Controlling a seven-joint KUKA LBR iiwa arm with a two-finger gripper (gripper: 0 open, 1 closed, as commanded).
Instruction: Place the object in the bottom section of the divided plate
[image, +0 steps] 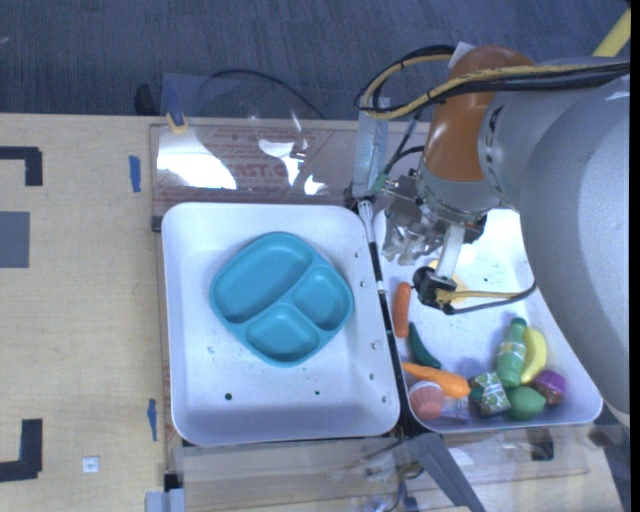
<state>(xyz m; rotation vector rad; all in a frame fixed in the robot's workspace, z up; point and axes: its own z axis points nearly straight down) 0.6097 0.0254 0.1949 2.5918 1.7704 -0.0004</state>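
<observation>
A blue divided plate (283, 297) lies in the left white bin (200, 400), its three sections bare; the bottom section (281, 335) is nearest the bin's front. My gripper (405, 247) hangs over the upper left corner of the right bin (575, 400), open with nothing between its fingers. Just below it a small orange carrot-like piece (401, 308) lies along the bin's left wall. Further toys sit lower in that bin.
The right bin's front holds a dark green piece (423, 350), a second orange carrot (441, 379), a pink round piece (428, 402), a green bottle (512, 352), a yellow banana (538, 352), and green and purple pieces. A black fitting with a yellow cable (432, 288) hangs by the gripper.
</observation>
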